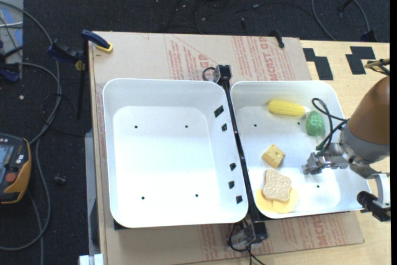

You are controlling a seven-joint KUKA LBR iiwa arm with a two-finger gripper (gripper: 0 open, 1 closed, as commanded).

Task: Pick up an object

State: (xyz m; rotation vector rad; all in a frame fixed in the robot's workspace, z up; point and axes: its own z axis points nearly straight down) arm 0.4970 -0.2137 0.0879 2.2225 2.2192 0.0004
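Note:
Several toy foods lie in the right bin [329,195]. A yellow corn cob [286,108] rests near the far wall, with a green leafy piece [315,124] just right of it. A yellow cheese wedge [273,156] sits mid-bin. A slice of bread [276,185] lies on a yellow disc [284,203] at the near wall. My gripper [313,166] is low over the bin floor, right of the cheese and below the green piece, touching none of them as far as I can see.
The left bin [111,133] stands beside the right one, joined by a black divider strip [234,152]. The arm's orange band [375,118] overhangs the right bin's right rim. Both bins rest on a cardboard sheet [186,53].

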